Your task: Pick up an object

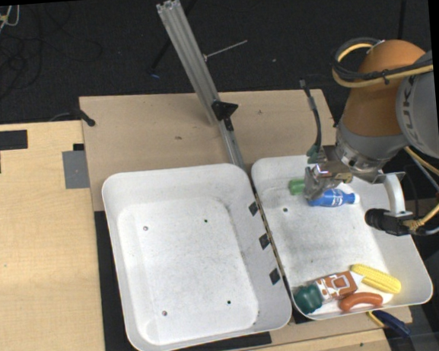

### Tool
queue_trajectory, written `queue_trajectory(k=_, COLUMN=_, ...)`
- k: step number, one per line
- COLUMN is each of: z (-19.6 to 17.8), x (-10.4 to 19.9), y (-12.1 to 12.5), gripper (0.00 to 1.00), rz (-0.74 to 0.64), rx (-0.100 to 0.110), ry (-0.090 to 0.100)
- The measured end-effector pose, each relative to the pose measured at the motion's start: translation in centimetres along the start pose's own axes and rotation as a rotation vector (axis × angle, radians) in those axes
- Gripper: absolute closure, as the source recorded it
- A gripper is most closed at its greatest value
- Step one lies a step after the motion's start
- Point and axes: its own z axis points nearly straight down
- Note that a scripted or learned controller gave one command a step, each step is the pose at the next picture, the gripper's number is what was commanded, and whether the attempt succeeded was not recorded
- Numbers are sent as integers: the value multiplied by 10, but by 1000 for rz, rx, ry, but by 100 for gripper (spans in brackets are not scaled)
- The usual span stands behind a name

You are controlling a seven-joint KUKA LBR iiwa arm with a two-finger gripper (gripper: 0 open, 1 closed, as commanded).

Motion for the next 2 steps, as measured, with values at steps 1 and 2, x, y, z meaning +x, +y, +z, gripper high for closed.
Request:
queue_trajectory(k=1, z=7, x=49, y=-18, gripper=100, rz=0, rx=1, ry=0)
queue_trajectory(k=2, z=9, x=101, y=-28, gripper=100, rz=-1, rx=1, ry=0)
